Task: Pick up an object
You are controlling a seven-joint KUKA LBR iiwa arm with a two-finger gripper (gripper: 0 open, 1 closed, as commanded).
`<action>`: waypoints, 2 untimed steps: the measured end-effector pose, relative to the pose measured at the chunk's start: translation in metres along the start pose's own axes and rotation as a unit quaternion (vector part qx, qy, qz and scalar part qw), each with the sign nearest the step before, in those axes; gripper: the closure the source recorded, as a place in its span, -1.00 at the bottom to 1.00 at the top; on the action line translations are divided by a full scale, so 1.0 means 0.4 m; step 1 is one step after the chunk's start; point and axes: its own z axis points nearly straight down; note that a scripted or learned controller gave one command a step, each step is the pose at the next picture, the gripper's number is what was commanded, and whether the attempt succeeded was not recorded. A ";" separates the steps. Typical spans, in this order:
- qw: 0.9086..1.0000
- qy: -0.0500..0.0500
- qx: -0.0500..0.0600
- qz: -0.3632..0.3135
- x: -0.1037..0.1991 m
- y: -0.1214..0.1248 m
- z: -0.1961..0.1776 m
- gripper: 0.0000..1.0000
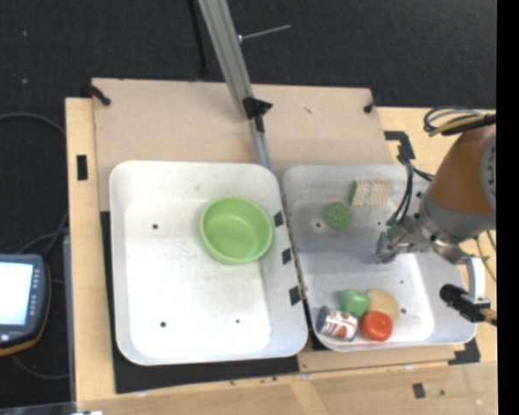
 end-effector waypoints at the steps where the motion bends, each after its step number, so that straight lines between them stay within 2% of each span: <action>1: 1.000 -0.001 -0.002 -0.002 -0.023 -0.009 -0.127 1.00; 2: 1.000 -0.001 -0.002 -0.004 -0.027 -0.006 -0.237 1.00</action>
